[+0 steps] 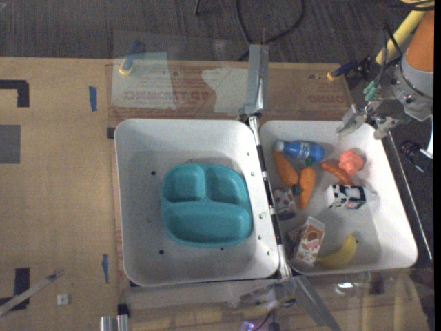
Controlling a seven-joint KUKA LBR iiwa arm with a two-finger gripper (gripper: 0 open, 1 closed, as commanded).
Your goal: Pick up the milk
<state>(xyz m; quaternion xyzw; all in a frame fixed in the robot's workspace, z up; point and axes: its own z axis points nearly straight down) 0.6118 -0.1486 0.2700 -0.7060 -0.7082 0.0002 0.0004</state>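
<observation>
The tool (363,121) hangs open and holding nothing over the right bin's (403,212) far edge, well apart from the milk (346,196).

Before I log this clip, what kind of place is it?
Likely a robot lab bench: two shallow white plastic bins taped onto cardboard, toy food such as a small black-and-white milk carton, and loose black cables on carpet.
</observation>
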